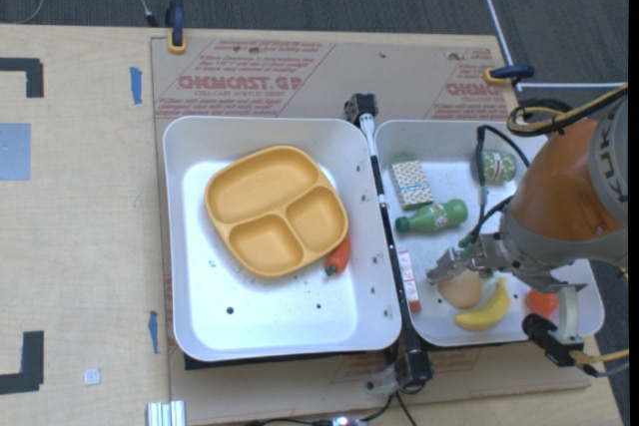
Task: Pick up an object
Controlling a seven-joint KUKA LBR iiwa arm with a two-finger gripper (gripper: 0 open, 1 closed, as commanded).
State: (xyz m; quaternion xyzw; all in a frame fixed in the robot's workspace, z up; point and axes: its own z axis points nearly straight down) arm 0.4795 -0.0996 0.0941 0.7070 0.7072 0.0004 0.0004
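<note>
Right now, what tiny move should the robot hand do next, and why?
Probably lower straight down a little. The gripper sits in the right bin, just above the round tan object, with the banana close beside it. A short drop looks likeliest to bring it around the tan object without bumping the banana.

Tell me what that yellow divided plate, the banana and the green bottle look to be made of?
Divided plate: probably moulded plastic, matte orange-yellow, with smooth rounded compartment walls and an even colour.
Banana: looks like a plastic or rubber toy; uniformly bright yellow and slightly glossy, though too small to be sure.
Green bottle: seemingly plastic, glossy green, with a paler label band.
</note>
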